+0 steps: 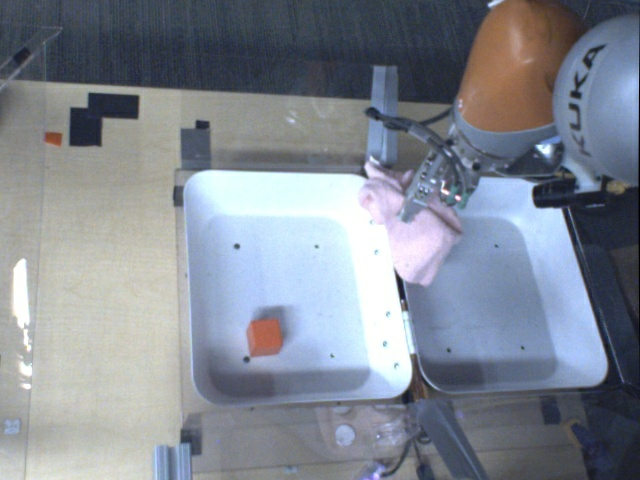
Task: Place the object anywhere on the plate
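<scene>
Two shallow white bins sit side by side on the pale wooden bench (100, 298), the left bin (200, 268) larger in view and the right bin (560, 298) beneath the arm. The grey KUKA arm (590, 68), with its orange band (510, 58) above the wrist, reaches in from three o'clock and ends at the gripper (420, 200), which hangs over the dividing rims at roughly one o'clock from the middle of the scene. A pink cloth (420, 240) is pinched between the gripper's fingers, bunched at the top and drooping downward, its upper folds spilling over the left bin's twelve-to-one o'clock corner and its lower end hanging above the right bin's nine o'clock edge. Whether the cloth's lowest fold touches the bin floor cannot be told. In the left bin, toward seven o'clock of its floor, lies a small orange block (265, 337), well apart from the cloth and gripper. On the bench at about ten o'clock are black shapes (95, 116) and a tiny orange marker (53, 139) just beside them.
</scene>
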`<state>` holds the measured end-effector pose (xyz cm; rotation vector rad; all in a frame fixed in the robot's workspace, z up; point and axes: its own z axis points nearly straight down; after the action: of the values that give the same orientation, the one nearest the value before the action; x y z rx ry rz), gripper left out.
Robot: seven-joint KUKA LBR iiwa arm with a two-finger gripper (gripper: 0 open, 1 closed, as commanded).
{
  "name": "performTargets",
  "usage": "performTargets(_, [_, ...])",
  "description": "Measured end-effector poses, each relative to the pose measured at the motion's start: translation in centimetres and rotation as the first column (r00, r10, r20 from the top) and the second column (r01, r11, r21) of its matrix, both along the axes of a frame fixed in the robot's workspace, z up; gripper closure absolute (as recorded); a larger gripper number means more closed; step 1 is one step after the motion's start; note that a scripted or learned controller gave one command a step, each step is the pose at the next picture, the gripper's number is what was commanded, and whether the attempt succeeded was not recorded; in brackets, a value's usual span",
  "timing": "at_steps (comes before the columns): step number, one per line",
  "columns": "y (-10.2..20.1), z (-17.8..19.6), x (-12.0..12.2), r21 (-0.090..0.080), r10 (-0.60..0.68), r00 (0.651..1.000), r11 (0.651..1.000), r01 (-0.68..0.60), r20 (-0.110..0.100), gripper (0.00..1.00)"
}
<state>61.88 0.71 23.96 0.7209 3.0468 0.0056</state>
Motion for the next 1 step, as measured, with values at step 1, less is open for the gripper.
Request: performTargets(1, [4.5, 0.63, 0.89, -0.004, 0.392, 0.92, 0.92, -0.392, 0.004, 1.0])
